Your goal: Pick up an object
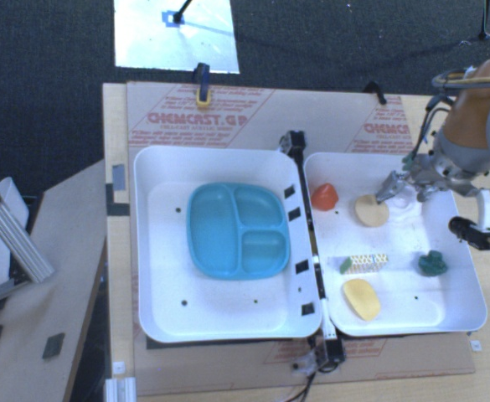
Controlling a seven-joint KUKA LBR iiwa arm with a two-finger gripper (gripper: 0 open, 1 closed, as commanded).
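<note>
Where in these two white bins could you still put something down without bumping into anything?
Left bin: bare strips border the blue tray, widest along the near wall. Right bin: free patch near the front right corner, beyond the yellow piece and green toy. It's crowded around the gripper, by the round tan piece.

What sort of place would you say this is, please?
Probably a robotics lab test bench: two white bins clamped side by side on a protective board, a robot arm reaching over small toy-like items such as an orange ball, and a blue divided tray.

The bench (253, 111) bears two white bins: the left bin (157, 241) touches the right bin (454, 304).
</note>
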